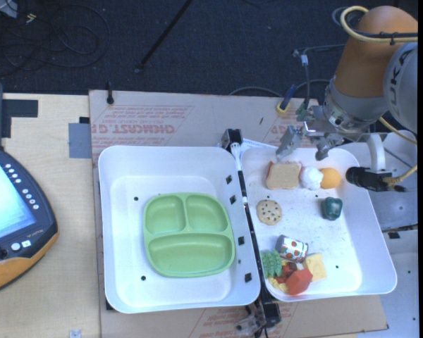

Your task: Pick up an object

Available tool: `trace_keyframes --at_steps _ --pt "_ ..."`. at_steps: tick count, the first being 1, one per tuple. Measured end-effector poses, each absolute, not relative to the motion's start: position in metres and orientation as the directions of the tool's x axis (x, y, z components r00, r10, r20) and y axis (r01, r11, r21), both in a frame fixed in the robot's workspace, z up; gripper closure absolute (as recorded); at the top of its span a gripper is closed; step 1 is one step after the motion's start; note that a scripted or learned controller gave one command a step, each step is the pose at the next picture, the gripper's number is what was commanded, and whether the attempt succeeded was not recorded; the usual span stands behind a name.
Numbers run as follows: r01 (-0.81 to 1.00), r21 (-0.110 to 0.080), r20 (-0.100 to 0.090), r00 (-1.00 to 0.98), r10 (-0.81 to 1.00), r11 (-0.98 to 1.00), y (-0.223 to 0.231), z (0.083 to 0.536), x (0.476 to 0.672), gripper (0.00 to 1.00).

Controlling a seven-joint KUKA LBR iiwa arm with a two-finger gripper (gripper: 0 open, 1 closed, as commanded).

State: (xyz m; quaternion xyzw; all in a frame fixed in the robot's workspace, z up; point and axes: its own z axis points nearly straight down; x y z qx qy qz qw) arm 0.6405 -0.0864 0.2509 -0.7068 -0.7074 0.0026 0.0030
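Gripper (307, 138) hangs over the right bin's (381, 266) far edge, fingers spread apart, nothing between them. Toast slice (283, 175) lies just below it toward the near side, flat by the far-left corner; white ball (311, 177) and orange (330, 178) sit beside it.

The grey arm (381, 55) enters at two o'clock, its orange band uppermost, wrist angled down toward eight o'clock. The gripper (309, 144) hangs beneath, its two fingers (287, 144) spread apart with nothing between them.
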Motion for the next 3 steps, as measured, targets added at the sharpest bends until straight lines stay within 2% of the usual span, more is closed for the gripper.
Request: trace_keyframes --at_steps 1,2,3 --pt "1.0 -0.014 -0.001 0.005 1.0 -0.005 -0.162 0.176 0.641 0.0" --pt "1.0 -0.012 0.001 0.002 1.0 -0.002 -0.2 0.129 0.62 0.0" --pt "1.0 -0.001 0.002 0.001 1.0 -0.001 -0.212 0.085 0.603 0.0"
